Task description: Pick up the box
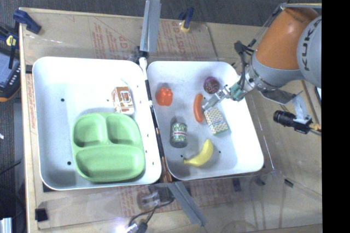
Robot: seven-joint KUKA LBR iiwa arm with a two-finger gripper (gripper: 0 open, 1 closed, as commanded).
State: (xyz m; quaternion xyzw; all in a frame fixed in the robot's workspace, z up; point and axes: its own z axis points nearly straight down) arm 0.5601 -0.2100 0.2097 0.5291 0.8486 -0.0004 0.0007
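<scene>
While small patterned cardboard box point(217, 120) lies flat in right white bin point(249, 141), just right of orange carrot point(197, 108), it looks light, stiff; grip across short sides. Gripper point(210, 100) touching box top end, jaws state unclear.

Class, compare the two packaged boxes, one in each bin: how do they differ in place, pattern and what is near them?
The left-bin box lies beside the green divided plate, showing a white and brown-orange printed face. The right-bin box has a fine chequered pattern, lies tilted, and sits right under the pincer. Both are small and lie flat on white bin floors.
</scene>
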